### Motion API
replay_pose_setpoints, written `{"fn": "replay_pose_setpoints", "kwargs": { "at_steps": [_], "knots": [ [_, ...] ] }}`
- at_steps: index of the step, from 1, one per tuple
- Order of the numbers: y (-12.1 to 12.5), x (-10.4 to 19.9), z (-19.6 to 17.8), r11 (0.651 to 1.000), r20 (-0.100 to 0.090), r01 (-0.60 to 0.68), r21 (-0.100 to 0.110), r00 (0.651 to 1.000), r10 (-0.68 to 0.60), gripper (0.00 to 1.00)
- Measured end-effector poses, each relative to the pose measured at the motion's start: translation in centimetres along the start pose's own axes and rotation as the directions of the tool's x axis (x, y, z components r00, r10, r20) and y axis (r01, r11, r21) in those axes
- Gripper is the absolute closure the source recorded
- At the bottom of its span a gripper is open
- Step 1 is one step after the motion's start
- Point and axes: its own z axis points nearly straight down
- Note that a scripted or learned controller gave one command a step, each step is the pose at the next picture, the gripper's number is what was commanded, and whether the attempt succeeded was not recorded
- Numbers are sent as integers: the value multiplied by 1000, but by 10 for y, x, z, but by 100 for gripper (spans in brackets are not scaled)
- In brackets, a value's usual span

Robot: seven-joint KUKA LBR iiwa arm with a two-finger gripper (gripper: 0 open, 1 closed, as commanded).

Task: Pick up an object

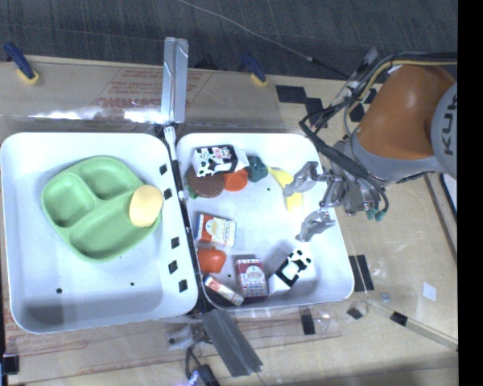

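My gripper (309, 203) hangs over the right side of the right bin (262, 296), its two grey fingers spread apart and nothing between them. A yellow piece (288, 188) lies just left of the upper finger. Below the gripper sits a black-and-white carton (294, 268). Further left in this bin lie a cow-patterned box (215, 160), a brown round piece (208, 186), a red piece (236, 181), a dark green piece (257, 168), an orange-white packet (216, 231), a red tomato-like piece (212, 260), and a dark red box (251, 276).
The left bin (32, 296) holds a green divided plate (97, 207) with a yellow lemon-like object (145, 206) on its right edge. A metal divider bar (175, 79) stands between the bins at the back. Cables trail from the arm on the right.
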Motion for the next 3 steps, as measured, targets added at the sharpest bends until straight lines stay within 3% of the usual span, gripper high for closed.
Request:
{"fn": "replay_pose_setpoints", "kwargs": {
  "at_steps": [1, 2, 3],
  "knots": [
    [-8, 44, 94, 1000, 25, -23, 6, 999, 23, 0],
    [73, 52, 97, 999, 44, 28, 17, 999, -29, 0],
    [93, -43, 114, 960, 7, 280, 1, 960, -280, 0]
  ]
}}
